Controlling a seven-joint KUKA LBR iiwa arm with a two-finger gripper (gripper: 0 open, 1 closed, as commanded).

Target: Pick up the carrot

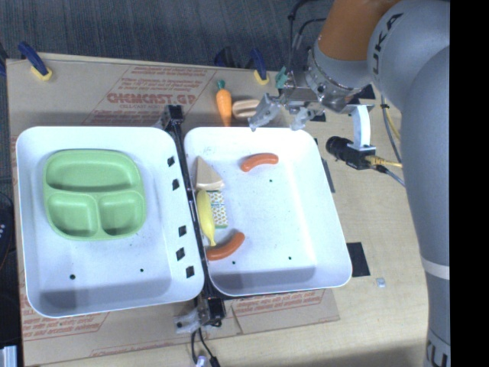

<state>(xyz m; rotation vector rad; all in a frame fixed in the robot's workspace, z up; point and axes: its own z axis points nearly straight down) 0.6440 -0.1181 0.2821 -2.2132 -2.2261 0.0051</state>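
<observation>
A sausage [226, 245] lies at the right bin's [328, 235] six o'clock, by a banana [205, 216]. The carrot [223, 104] rests outside on the bench, at the bin's eleven o'clock. The gripper [280, 116] hovers over the bin's twelve o'clock rim, fingers apart, holding nothing.

A cardboard sheet [153, 82] printed in red covers the bench [382, 228], clipped by blue clamps [34, 60], with dark grey carpet [153, 14] behind.
</observation>
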